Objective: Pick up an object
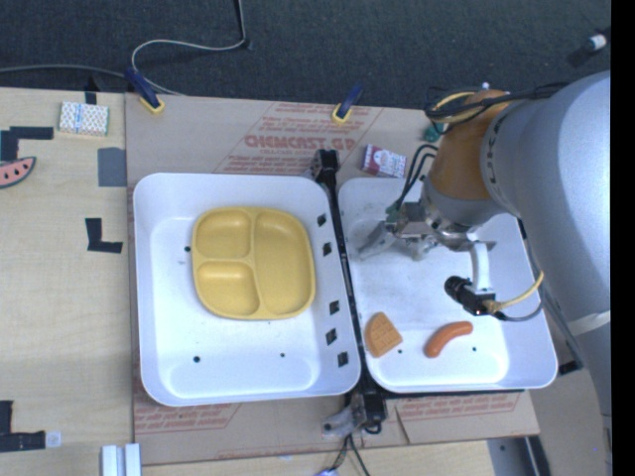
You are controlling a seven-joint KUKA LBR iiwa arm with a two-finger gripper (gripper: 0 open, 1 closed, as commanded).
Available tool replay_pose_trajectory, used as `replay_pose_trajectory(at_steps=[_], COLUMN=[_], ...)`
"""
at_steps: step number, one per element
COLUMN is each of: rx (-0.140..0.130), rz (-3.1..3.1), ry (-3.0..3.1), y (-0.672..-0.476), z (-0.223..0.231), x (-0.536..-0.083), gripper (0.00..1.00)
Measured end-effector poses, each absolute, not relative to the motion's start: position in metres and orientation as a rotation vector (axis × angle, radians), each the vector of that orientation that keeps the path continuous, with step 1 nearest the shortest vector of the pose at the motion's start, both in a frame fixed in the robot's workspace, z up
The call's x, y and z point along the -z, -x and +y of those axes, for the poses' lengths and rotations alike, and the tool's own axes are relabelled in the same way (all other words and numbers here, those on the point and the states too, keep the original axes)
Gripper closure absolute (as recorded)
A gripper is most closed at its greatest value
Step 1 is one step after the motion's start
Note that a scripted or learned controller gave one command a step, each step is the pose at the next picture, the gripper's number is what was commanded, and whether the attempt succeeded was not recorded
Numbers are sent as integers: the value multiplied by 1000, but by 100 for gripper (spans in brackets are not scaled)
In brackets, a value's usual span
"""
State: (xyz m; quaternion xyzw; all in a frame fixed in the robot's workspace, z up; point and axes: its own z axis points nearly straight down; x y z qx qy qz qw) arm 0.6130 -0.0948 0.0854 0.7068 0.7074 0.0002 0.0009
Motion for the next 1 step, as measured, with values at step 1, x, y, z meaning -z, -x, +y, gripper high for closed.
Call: replay_pose_trajectory(at_steps=[1], rx=[-1], rz=[2221], ry=[-2219], y=[-613], z=[-95], x=[-95], gripper=[100])
